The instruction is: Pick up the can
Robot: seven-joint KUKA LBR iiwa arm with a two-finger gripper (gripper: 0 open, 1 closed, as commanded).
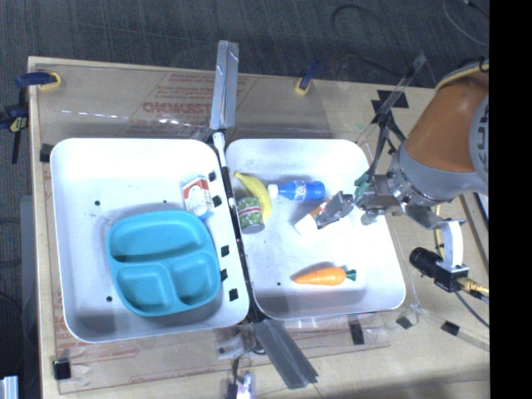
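The can [250, 213] is small with a green label and a silver top. It stands in the right bin [378, 256] close to the bin's left wall, just below the banana [257, 192]. My gripper [334, 210] hangs low over the middle of the right bin, about a hand's width right of the can and apart from it. A small white object [305, 222] lies right at the gripper's left tip; whether they touch cannot be made out.
A blue bottle [300, 191] lies between the banana and the gripper. A carrot [320, 277] rests near the right bin's front. The left bin [75, 181] bears a blue divided tray [162, 260] and a small red-and-white carton [196, 196].
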